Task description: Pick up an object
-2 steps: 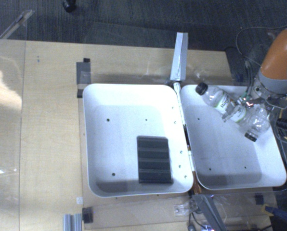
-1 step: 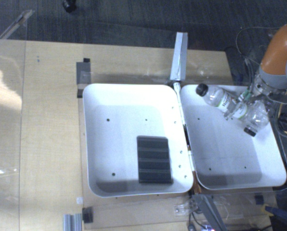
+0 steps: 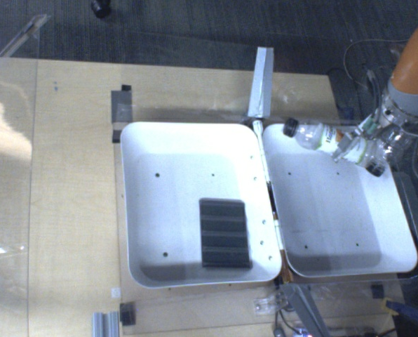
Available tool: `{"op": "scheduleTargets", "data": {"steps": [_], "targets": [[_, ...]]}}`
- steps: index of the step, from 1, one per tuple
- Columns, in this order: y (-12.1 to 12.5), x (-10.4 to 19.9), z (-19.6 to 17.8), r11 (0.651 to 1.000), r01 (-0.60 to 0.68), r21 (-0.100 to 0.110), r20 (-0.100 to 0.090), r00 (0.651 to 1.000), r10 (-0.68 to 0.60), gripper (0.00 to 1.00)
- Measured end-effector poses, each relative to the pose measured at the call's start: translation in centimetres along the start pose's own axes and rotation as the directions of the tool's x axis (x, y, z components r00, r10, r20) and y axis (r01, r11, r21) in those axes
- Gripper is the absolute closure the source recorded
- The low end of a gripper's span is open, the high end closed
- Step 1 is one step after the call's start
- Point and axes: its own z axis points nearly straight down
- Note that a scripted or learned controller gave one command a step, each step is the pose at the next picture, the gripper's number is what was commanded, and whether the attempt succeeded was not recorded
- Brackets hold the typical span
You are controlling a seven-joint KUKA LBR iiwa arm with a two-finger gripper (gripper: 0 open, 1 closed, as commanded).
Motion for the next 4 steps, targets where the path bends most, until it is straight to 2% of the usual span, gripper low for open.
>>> {"op": "scheduleTargets", "data": {"steps": [1,3,4], "targets": [[2.0,2.5,4.4,0.984,0.175,-0.009,0.014,0.984,-0.175,0.0],[1.3,0.3,4.9,0.973,0.229,-0.017,-0.001,0.974,-0.229,0.0],[0.6,0.0,5.7,0.943,0.331,-0.01,0.02,0.943,-0.331,0.0]]}}
